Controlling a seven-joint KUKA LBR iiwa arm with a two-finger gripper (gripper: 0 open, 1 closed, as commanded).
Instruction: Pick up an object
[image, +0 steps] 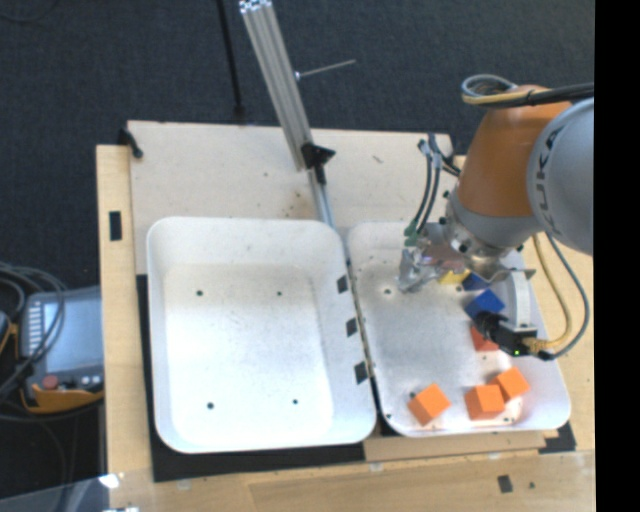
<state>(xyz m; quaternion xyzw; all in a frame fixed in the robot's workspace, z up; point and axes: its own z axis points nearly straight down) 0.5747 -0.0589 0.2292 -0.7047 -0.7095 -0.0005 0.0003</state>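
Over the right bin (395, 330), the claw (412, 272) hung, its state unclear; orange blocks (431, 403) lay well below-right.

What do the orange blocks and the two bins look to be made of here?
Orange blocks: probably foam or painted wood, since the faces are matte and evenly coloured with no shine; the look leaves it open. Right bin and left bin: likely moulded plastic, white and dull, with rounded corners, a thin raised rim and dark speckled scuffing on the floors.
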